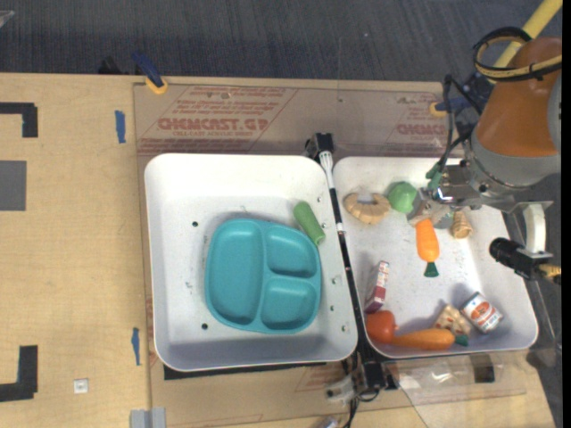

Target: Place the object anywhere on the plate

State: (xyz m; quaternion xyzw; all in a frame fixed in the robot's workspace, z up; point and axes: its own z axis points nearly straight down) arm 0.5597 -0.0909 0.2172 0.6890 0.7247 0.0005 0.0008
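Observation:
A teal divided plate [263,275] lies in the left white bin [178,194]. A small green cucumber-like piece [310,222] rests at the plate's upper right corner, against its rim. My gripper [444,196] hangs over the upper part of the right bin [526,328], between a green ball [402,196] and a tan piece [461,226]. Just below it a small orange carrot [427,242] lies on the bin floor. The wrist hides what is under the gripper.
The right bin also holds a tan bread-like piece [367,206], a red and white tube [381,283], a red tomato [380,325], a long carrot [424,338] and a small can [483,313]. A black clamp [321,143] sits where the bins meet.

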